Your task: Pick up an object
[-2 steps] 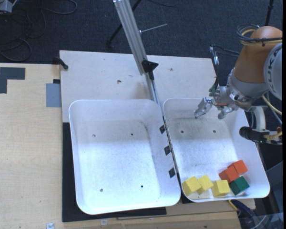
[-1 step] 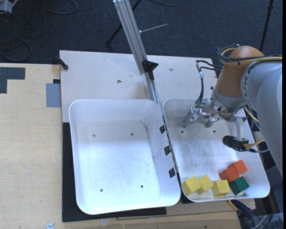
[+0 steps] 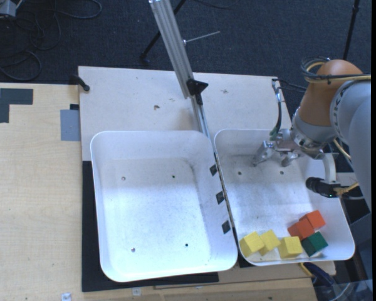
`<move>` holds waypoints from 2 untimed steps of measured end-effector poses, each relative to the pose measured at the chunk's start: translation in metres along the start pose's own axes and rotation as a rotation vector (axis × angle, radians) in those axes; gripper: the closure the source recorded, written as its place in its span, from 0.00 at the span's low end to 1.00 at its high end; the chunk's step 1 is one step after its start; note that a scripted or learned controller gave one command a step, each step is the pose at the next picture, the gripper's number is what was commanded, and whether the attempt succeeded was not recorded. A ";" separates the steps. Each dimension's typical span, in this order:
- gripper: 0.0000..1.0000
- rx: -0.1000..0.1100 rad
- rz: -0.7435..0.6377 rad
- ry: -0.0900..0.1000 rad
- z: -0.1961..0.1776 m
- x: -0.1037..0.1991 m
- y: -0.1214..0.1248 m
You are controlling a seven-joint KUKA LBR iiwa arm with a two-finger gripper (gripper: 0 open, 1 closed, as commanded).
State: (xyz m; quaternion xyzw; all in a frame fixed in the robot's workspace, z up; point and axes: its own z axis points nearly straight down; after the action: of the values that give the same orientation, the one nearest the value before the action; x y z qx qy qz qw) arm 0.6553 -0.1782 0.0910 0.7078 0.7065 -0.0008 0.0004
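Camera view looks down on a pale wood table [image 3: 25, 187] with grey patches on its left part; dark carpet with loose cables lies beyond it. A white board [image 3: 138, 99] sits under two shallow bins, and a ribbed metal rail [image 3: 175, 49] slants up from between them. Both bins are smooth white plastic with rounded corners. Left bin [image 3: 113, 162] shows a few dark specks on its floor. Right bin [image 3: 238, 149] holds a cluster of small blocks in its near corner: three yellow blocks [image 3: 269, 241] in a row, an orange block [image 3: 307, 224] behind them, and a green block [image 3: 313, 244] touching the orange one. Well apart from the blocks, the metal hand [image 3: 276, 153] hangs over the far part of the right bin, fingers spread and grasping nothing. Behind it the grey arm [image 3: 357, 124] with its orange band comes in from the right.
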 end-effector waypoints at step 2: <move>0.00 -0.001 0.000 0.000 0.002 0.018 -0.025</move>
State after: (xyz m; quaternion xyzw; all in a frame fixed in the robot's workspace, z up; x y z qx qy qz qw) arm 0.6307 -0.1601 0.0893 0.7079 0.7063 -0.0004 0.0005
